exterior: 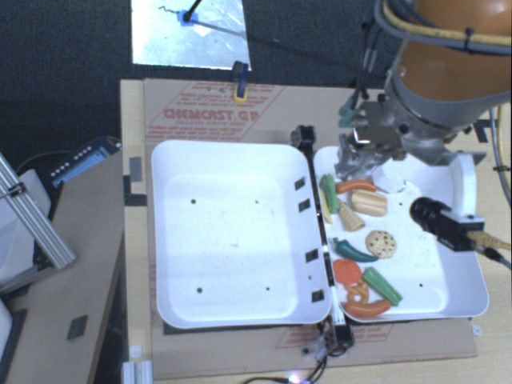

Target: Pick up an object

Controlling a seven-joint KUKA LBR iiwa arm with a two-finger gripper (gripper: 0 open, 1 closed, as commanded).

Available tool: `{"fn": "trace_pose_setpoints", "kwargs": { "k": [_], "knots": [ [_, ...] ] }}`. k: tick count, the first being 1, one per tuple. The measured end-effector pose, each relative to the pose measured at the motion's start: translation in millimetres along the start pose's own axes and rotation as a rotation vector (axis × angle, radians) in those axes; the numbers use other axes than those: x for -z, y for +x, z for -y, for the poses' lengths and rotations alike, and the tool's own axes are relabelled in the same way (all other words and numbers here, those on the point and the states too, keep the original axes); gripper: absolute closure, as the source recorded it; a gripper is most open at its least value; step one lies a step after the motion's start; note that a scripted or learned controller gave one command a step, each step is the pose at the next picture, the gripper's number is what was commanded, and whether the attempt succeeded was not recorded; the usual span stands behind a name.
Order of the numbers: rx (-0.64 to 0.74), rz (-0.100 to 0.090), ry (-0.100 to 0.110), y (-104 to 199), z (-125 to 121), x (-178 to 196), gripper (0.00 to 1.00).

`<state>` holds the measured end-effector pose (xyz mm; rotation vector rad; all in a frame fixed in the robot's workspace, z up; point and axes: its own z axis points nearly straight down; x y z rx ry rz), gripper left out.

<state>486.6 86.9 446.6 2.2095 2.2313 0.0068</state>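
Fingers (350,166) of mine hung over the far left corner of the right bin (468,294), just above the carrot (355,186) and bread roll (370,204); how far apart they stood, I couldn't tell.

Two shallow white bins are seen side by side on the table (136,214). The left bin (232,230) is bare inside. In the right bin (460,294) toy foods are gathered along the left side: a green pod (328,193), an orange sausage (356,186), a bread roll (370,204), a cookie (381,243), a green pepper (354,252), a tomato (347,271), a pretzel (357,293) and a green bean (382,286). The gripper (352,165) is positioned over the far left corner of the right bin, just above the sausage.
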Motion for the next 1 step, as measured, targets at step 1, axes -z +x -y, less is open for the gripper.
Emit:
{"fn": "trace_pose_setpoints", "kwargs": {
  "k": [1],
  "knots": [
    [-0.004,0.0,-0.002,14.1,-0.4,36.9,1.0]
  ]
}}
